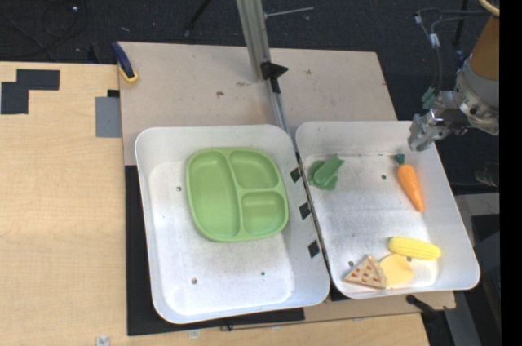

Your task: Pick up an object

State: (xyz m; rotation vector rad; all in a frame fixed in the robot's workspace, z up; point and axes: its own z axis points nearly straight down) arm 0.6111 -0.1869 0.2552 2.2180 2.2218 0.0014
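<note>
The grey metal two-finger gripper (421,135) hangs above the right white plastic bin's (359,132) far corner, near the orange plastic carrot (410,186) (no readable writing anywhere); open or closed, I cannot tell.

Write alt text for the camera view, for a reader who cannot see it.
The gripper hovers at the right bin's far right edge, just above a toy carrot. That bin also holds a green toy, corn cob and waffle wedge; the left bin holds a green divided plate.
</note>
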